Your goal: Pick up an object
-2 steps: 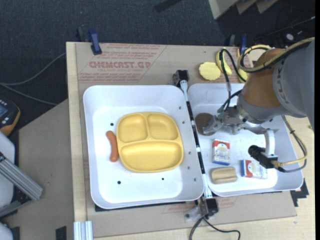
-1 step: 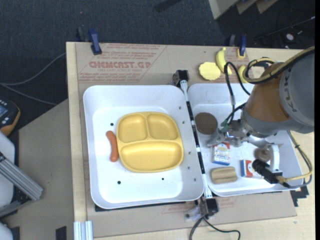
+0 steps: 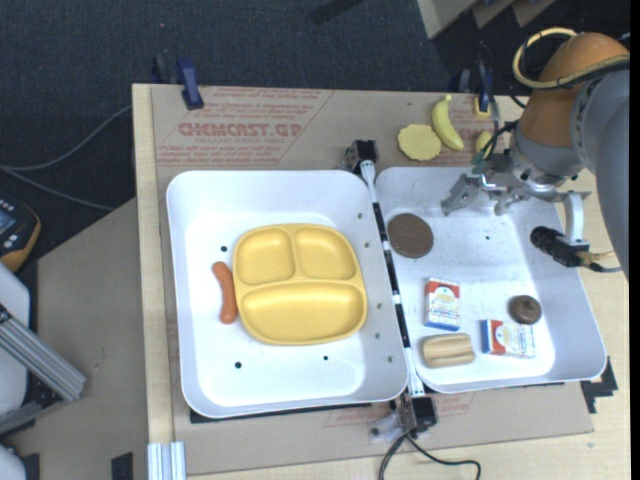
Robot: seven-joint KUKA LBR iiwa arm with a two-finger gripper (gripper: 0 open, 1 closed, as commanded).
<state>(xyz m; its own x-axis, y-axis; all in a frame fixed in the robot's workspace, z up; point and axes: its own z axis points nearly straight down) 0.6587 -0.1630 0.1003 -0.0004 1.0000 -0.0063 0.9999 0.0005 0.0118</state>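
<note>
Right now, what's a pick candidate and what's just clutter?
Pick candidates, right bin: brown disc, two small cartons, bread roll, chocolate doughnut. Hand hangs over that bin's far end.

Lying about: yellow divided plate and sausage in left bin; banana and yellow slice on the bench.

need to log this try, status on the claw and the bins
Claw open, holding nothing, over right bin far edge. Brown disc nearest, untouched. Nothing blocking.
</note>
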